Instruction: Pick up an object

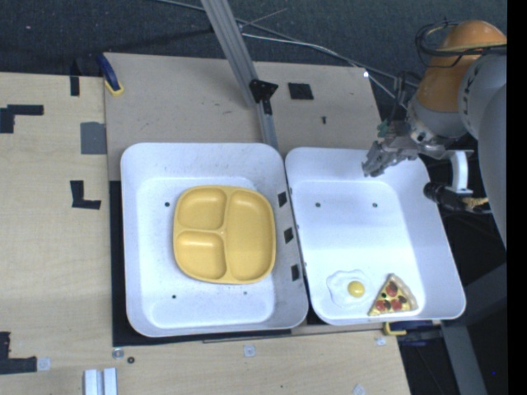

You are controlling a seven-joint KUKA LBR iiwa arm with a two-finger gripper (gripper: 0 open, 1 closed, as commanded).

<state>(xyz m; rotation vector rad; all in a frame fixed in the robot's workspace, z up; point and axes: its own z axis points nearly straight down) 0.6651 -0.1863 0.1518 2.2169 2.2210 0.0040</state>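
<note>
Your pincer (375,164) hovers over the right bin's (428,220) far edge — grip state unclear — well apart from fried egg (347,287) and pizza slice (394,295).

Tan wooden surface (49,245) spread wide here, dotted with black tape marks (82,194) along its left side. Sitting directly on it, two shallow white bins side by side, edges touching: the left bin (148,220) and the right bin (370,220). A blue-and-yellow clamp (109,74) rests near the surface's far left corner.
</note>
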